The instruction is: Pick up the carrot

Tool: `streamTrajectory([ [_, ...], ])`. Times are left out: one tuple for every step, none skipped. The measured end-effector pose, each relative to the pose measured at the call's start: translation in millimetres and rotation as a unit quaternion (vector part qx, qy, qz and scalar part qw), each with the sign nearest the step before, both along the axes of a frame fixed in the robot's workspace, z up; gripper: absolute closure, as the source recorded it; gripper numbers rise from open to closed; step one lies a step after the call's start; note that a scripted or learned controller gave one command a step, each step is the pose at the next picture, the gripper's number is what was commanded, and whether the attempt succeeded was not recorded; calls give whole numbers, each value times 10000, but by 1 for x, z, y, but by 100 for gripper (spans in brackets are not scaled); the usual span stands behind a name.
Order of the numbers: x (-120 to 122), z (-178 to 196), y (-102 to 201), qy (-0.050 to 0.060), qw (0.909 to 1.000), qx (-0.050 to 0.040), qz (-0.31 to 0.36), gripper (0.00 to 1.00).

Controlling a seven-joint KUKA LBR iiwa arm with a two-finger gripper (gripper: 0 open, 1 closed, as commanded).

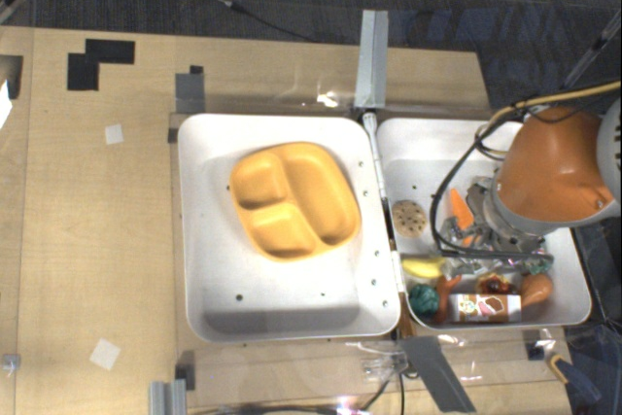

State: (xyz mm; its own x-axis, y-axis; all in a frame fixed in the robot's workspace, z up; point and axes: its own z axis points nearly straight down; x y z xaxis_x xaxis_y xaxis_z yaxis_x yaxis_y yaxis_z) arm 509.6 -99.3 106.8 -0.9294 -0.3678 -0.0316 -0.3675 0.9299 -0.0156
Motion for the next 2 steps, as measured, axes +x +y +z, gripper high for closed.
streamTrajectory([
  [10, 249, 19, 70, 10000, 4, -21, 100],
  [11, 138, 87, 134, 9585, 81, -2847, 100],
])
